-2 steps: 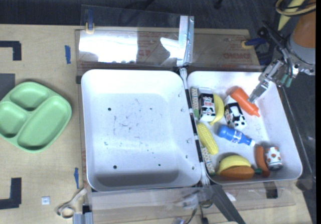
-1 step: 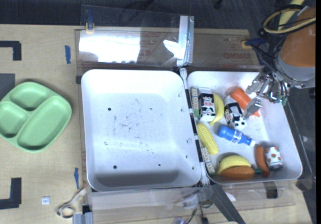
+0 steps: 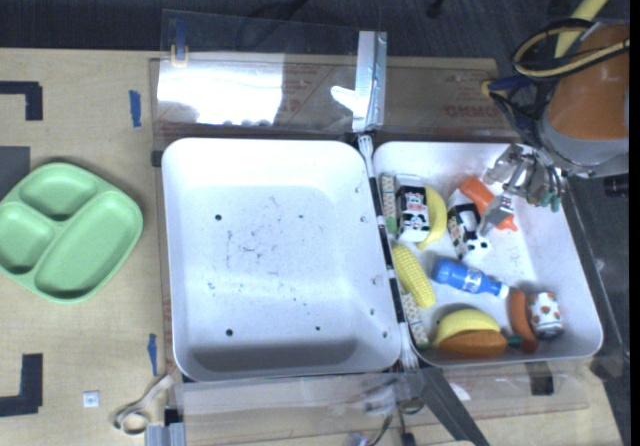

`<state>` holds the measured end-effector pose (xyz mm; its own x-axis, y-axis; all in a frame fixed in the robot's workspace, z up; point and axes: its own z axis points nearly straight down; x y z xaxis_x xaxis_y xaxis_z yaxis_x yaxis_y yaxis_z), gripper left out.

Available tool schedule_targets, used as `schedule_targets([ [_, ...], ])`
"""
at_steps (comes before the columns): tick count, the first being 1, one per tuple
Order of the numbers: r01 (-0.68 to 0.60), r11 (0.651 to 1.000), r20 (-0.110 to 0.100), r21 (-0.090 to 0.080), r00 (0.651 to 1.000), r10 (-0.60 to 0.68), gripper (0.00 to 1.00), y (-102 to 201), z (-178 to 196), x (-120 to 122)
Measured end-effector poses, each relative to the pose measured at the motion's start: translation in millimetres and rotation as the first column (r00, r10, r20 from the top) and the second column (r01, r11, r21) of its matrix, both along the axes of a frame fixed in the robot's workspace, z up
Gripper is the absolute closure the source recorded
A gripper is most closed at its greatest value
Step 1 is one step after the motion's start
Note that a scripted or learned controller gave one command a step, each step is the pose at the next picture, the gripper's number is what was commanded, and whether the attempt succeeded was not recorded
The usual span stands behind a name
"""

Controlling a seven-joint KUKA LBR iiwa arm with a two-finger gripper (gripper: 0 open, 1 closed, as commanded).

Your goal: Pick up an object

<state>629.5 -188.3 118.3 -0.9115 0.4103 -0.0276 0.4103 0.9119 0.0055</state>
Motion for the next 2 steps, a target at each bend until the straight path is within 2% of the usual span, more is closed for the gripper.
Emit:
schedule_targets([
  [1, -0.02, 1.0, -0.014, 0.0, 1.0, 0.02, 0.0, 1.2, -10.5, 30.5],
  [2, -0.019, 1.0, 0.025, -0.011, 1.0, 0.019, 1.0, -1.3, 9.3, 38.7],
])
